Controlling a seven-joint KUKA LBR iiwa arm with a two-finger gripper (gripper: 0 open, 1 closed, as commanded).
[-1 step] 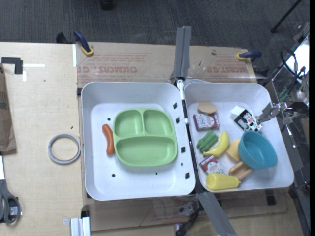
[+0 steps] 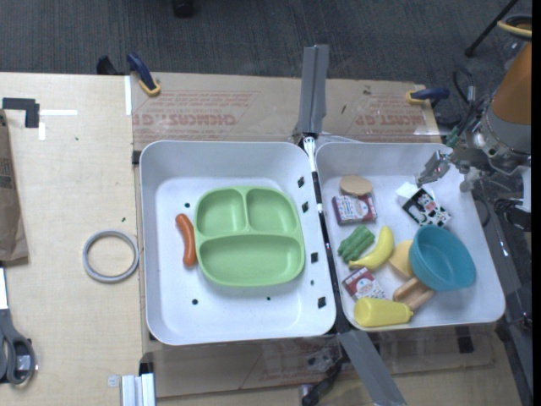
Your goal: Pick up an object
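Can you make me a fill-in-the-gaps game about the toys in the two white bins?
1. The green plate lies in the ____ bin.
2. Beside the plate, on its left, lies an orange toy ____.
3. The banana is coloured ____.
4. The bowl in the right bin is coloured ____.

Missing words: left; hot dog; yellow; blue.

Small black-and-white packet (image 2: 426,207) is seen lying flat & tilted in right bin (image 2: 494,311), upper right, just above blue bowl (image 2: 441,259).
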